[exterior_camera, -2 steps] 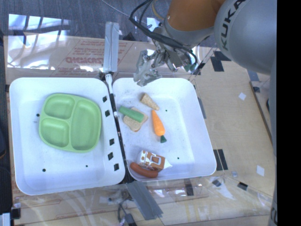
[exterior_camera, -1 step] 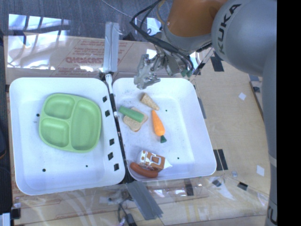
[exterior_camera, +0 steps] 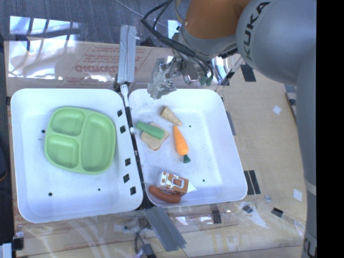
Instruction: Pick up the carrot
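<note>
While I watch from the overhead camera, this is what I can log.

Carrot: I see the carrot (exterior_camera: 180, 143) lying flat near the middle of the right bin (exterior_camera: 217, 160), orange body pointing up-left, green stub at its lower end, touching nothing.

Room around the carrot: bare white floor lies to its right and below it, out to the right wall; on its left the nearest thing is the bread slice (exterior_camera: 153, 138), near but apart.

Gripper: I find the gripper (exterior_camera: 161, 87) over the right bin's far rim, near its upper-left corner, well apart from the carrot; nothing sits between its fingers, and I cannot tell whether they are spread or closed.

Arm: the grey arm (exterior_camera: 274, 31) with its orange band comes in from the upper right, above the bin's far right corner.

Right bin contents: a tan wedge (exterior_camera: 171, 116) lies just above the carrot; a green stick-shaped piece (exterior_camera: 148, 128) rests on the bread slice; a small printed box (exterior_camera: 173, 183) and a sausage (exterior_camera: 164, 195) touch each other at the near wall.

Left bin: the left bin (exterior_camera: 27, 160) holds a green three-compartment plate (exterior_camera: 81, 139), with bare floor all round it.

Edges: the two bins meet along a black-clipped seam.

Hard to make out: cables and wrist hardware crowd the fingers, and the print on the box is too small for me to read.
</note>
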Tool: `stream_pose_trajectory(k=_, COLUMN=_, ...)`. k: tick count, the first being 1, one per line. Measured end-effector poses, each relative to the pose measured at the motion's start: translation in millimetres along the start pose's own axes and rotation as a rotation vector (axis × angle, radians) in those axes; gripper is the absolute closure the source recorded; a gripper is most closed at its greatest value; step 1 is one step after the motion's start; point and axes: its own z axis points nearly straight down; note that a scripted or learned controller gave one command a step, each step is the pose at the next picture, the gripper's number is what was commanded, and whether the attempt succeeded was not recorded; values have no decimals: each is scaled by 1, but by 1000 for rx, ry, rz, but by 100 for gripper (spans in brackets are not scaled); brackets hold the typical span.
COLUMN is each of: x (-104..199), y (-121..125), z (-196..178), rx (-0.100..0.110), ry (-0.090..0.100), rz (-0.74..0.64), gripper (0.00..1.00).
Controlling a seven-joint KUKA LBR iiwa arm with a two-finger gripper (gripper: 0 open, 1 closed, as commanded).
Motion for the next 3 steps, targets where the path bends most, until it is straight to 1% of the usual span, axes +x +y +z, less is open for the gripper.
stream_pose_trajectory(k=1, x=0, y=2, z=8, rx=-1, ry=2, rz=-322, gripper=100)
stream_pose_trajectory(k=2, x=-6, y=38, z=-22, rx=-1, ry=-2, rz=-721, gripper=100)
stream_pose_trajectory(k=3, x=-4, y=26, z=-32, rx=-1, ry=-1, rz=-783, gripper=100)
